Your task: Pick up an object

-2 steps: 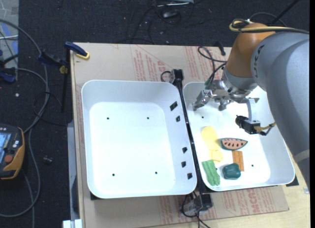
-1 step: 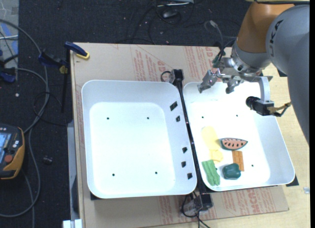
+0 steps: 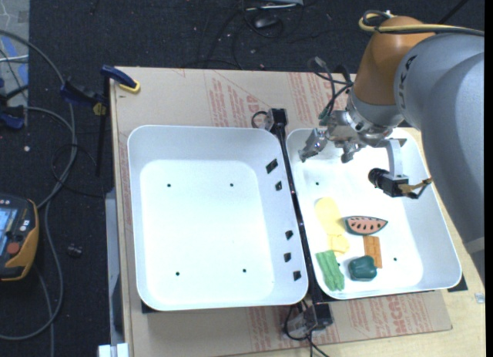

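Five small toy foods lie clustered in the near half of the right bin (image 3: 431, 274): a pale yellow piece (image 3: 329, 217), a watermelon slice (image 3: 364, 225), an orange stick (image 3: 373, 250), a green strip (image 3: 330, 269) and a dark green lump (image 3: 362, 269). All look like light, rigid plastic or foam, probably a little slick, so none should strain the grip, though a flat piece may skid on the smooth white floor. The watermelon slice seems the easiest take, pinched across its narrow width, since it has some open floor around it. The green strip lies close to the bin's left wall, and the orange stick touches the green lump, which crowds both. The gripper (image 3: 330, 147) hovers over the far end of the same bin, well apart from the cluster, its fingers spread and pinching nothing. The left bin (image 3: 146, 217) sits alongside.
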Controlling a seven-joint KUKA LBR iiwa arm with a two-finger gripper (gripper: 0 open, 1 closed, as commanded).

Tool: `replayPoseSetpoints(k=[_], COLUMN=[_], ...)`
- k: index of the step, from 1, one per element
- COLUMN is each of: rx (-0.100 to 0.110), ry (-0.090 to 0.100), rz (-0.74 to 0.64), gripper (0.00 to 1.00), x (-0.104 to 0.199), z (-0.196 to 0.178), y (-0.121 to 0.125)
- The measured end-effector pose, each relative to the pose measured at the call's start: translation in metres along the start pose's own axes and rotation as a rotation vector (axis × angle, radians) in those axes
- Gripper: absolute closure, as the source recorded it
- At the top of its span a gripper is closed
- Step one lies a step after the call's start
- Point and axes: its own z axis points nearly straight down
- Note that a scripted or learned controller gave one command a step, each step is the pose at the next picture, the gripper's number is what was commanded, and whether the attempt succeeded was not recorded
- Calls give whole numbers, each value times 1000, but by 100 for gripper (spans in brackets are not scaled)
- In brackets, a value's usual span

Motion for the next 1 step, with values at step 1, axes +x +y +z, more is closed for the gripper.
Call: replayPoseSetpoints(k=[1], rx=[-2], ry=[0], rz=[0], gripper=[0], x=[-2], z=[37], y=[-35])
